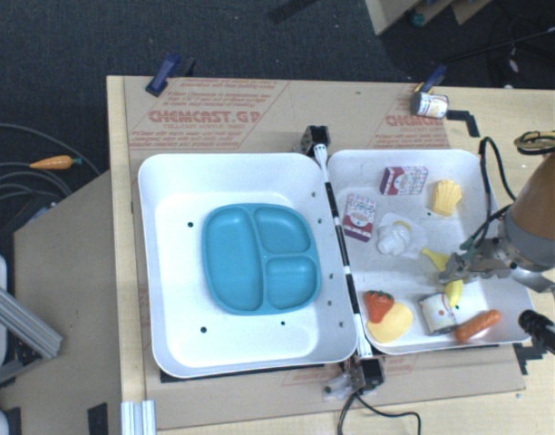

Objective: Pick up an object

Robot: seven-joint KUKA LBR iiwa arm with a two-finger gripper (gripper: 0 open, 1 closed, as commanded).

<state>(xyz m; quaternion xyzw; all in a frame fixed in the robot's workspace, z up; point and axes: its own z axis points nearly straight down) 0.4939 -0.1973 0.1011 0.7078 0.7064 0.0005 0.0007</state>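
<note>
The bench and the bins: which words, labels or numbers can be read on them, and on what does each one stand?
"CHEMCAST G P": red print on the brown board behind the left bin; the smaller lines around it are too blurred to read.
Red print on the board behind the right bin: partly covered, too blurred to read.
Two small red-and-white packets in the right bin: print too small to read.

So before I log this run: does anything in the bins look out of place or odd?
Nothing is spilled or broken. The right bin holds a loose scatter of toy foods; the blue divided plate sits slightly askew in the left bin. An orange carrot-like item lies off the bench.
</note>
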